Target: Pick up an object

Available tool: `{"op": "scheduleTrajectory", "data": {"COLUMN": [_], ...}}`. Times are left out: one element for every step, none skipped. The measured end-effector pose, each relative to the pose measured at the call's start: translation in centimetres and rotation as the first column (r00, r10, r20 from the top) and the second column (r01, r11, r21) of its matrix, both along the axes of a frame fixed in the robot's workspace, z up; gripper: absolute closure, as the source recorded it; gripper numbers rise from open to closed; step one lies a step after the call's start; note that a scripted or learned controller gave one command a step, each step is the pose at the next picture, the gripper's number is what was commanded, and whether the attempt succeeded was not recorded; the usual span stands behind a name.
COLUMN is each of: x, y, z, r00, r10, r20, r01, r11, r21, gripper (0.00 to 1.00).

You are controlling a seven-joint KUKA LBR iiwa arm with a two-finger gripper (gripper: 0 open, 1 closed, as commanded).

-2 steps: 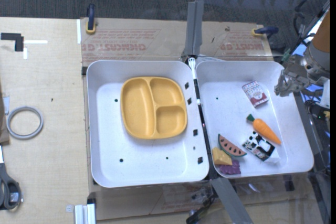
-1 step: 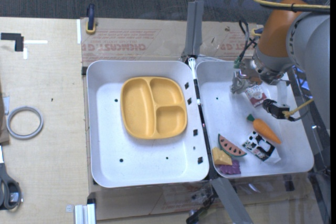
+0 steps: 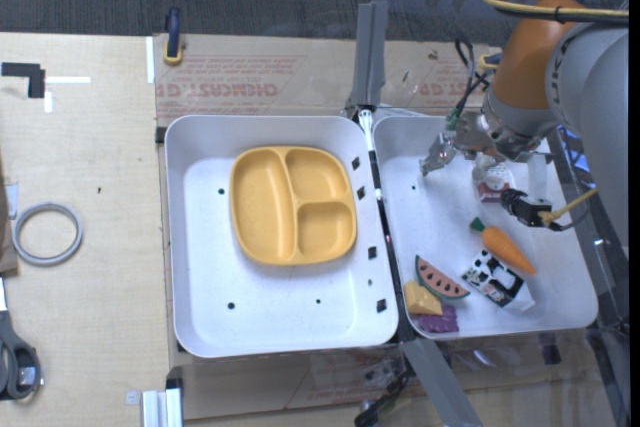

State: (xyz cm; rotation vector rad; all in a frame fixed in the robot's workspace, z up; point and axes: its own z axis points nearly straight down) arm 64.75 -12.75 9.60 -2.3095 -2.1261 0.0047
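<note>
Camera view, looking down at a slant, shows two shallow white bins side by side on a pale wooden bench (image 3: 80, 315). Occupying the left white bin (image 3: 195, 315) is a yellow three-compartment plastic plate (image 3: 293, 205), set toward the far side, with bare white floor all round it and the widest strip along the near edge. Far more crowded is the right white bin (image 3: 400, 205): its near edge carries a watermelon-slice toy (image 3: 440, 277), a yellow wedge-shaped piece (image 3: 421, 299) and a purple toy (image 3: 437, 320) bunched at the near left corner, with a black-and-white printed small box (image 3: 493, 278) just beside them and an orange toy carrot with a green top (image 3: 505, 248) touching the box's far side. A small white-and-red object (image 3: 493, 181) lies under the wrist. The bin's left half, far of the watermelon, is open floor.

Reaching in at the bin's far right corner, the grey arm with the orange band (image 3: 545, 55) carries the two-finger gripper (image 3: 438, 158) low over the far floor, nothing seen between its fingers; whether they are spread or closed I cannot tell.

Beyond the bins lies brown cardboard (image 3: 250, 80) with red print, reversed and not readable. A grey tape ring (image 3: 45, 233) rests near the bench's left edge.
</note>
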Motion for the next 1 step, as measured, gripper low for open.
{"op": "scheduleTrajectory", "data": {"x": [-5.78], "y": [-4.61], "z": [0.89], "r00": [1.000], "r10": [0.001], "r20": [-0.001], "r01": [-0.001], "r11": [1.000], "r21": [0.001], "gripper": [0.00]}}
